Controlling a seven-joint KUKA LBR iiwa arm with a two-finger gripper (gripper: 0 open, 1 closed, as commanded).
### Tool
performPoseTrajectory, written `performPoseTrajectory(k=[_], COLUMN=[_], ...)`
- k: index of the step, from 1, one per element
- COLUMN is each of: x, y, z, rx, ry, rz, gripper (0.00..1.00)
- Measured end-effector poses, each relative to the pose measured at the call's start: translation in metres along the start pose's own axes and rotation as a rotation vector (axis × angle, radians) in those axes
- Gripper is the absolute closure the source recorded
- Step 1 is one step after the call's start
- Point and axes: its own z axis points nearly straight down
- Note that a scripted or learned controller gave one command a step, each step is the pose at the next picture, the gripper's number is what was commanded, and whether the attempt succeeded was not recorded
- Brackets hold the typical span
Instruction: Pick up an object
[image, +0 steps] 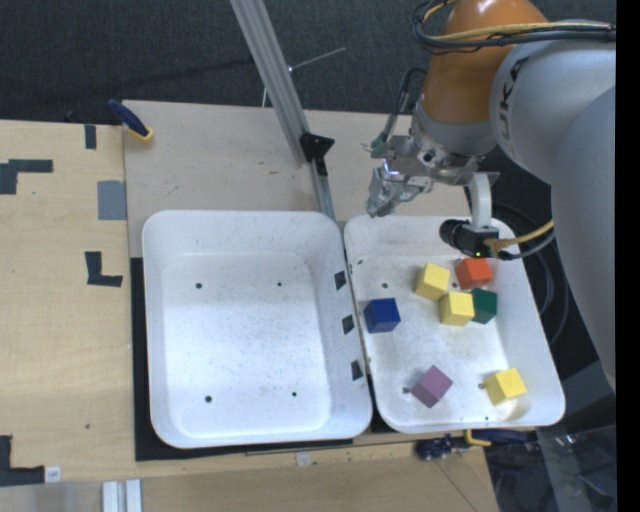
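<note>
A: Where's the gripper (388, 197) right now?

B: Above the far rim of the right bin (520, 400), near that bin's far-left corner. Nothing between the fingers. Open or closed, can't tell, too small and blurred at the tip.

A: Arm?

B: Grey arm (560, 90) comes in from the right, orange band (480, 60) sits above the wrist, cables looped around it.

A: Objects?

B: All in the right bin. Blue cube (381, 314) near the bin's left wall, about mid-length. Yellow cube (433, 281) toward the bin's middle, a second yellow cube (457, 307) just beside it on the near side. Orange cube (473, 272) right of the first yellow one, green cube (485, 304) just beside the second yellow one, looks touching. Purple cube (432, 385) toward the bin's near edge. Third yellow cube (505, 384) by the bin's near-right corner.

A: Gripper relative to the cubes?

B: Well apart from all of them. Blue is closest.

A: Other bin?

B: Left bin (160, 300) butts against the right bin's left wall. A metal bar (285, 85) runs at a slant from the top edge down to the far end of that shared seam.
</note>
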Motion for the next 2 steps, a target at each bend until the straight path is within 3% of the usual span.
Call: performPoseTrajectory(k=[1, 2], x=[0.05, 0.095], y=[0.003, -0.012], z=[0.008, 0.01], rx=[0.001, 0.002], ry=[-0.002, -0.001], rz=[0.001, 0.001], gripper=[1.0, 1.0])
